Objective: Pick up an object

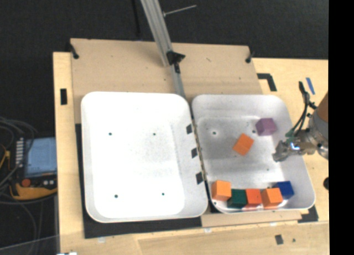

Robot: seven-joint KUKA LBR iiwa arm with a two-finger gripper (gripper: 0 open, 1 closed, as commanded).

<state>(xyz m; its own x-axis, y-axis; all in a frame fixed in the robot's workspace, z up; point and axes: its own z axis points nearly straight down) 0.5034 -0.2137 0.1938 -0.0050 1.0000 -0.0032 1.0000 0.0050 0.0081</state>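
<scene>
The right bin holds several blocks. A purple block lies near its back right, and an orange block sits tilted in the middle. Along the front wall stand an orange block, a dark green block, two more orange blocks and a blue block. My gripper hangs at the bin's right edge, right of the middle orange block and below the purple one. Nothing shows between its tips.
The left bin lies beside the right one, with a row of black clips between them. A metal rail runs from the back down to the bins. A blue device and cables sit off the bench's left side.
</scene>
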